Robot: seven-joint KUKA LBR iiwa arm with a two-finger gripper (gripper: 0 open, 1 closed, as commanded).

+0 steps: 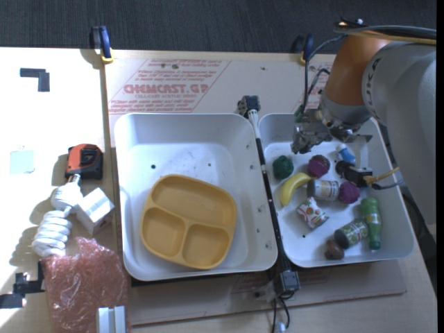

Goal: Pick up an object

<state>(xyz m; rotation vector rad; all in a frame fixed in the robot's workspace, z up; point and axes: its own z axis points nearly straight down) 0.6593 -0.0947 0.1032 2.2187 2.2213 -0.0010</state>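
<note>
**Gripper poised over the toy-filled bin, nothing lifted yet**

Camera view: the gripper (305,143) hangs low over the far corner of the right bin (399,252), under the orange-banded wrist. Whether it is apart or together cannot be told from this angle, and nothing is seen clamped in it.

The candidates lie just nearer the camera than the gripper: a dark green ball (282,166) almost directly below it, a purple ball (318,165) just beside that, and a banana (294,186) a little further on. A small can (324,189), a green bottle (371,221) and other bits crowd the near side. The left bin (132,207), well off to the gripper's side, holds a yellow divided tray (188,220).

This reads as the approach step. Next, it needs to settle over one item, probably the green ball, descend and close without nudging neighbours.
</note>
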